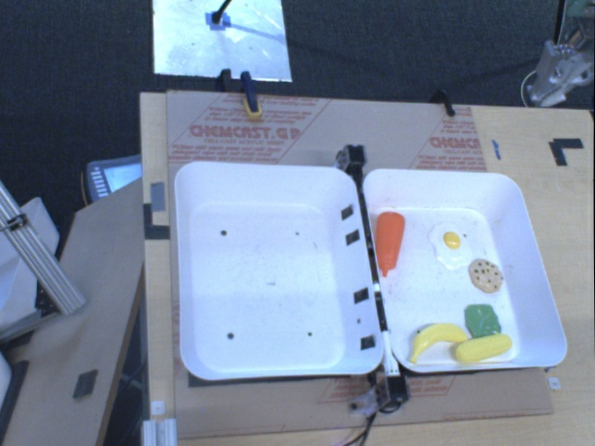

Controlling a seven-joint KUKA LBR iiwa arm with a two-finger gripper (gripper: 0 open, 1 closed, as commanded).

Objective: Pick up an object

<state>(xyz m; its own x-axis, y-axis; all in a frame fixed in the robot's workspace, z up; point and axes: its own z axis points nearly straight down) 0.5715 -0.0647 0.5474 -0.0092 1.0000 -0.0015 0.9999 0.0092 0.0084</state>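
The right bin [535, 258] holds several toy foods. An orange carrot [389, 240] lies by its left wall, with a fried egg [451, 244] to the right of it. Below the egg sits a round cookie [484, 274]. Near the front wall are a green piece [482, 319], a yellow banana [435, 338] and a yellow oblong piece [482, 347] that touches both. A grey metal part, apparently my gripper [556, 71], hangs at the top right, beyond the bench's far edge and well away from every object.
The left bin [186, 277] stands beside the right one, joined by a black-clipped divider [364, 258]. A shiny metal sheet [221, 26] lies beyond the bench's far edge. A metal rail [37, 258] slants at the left.
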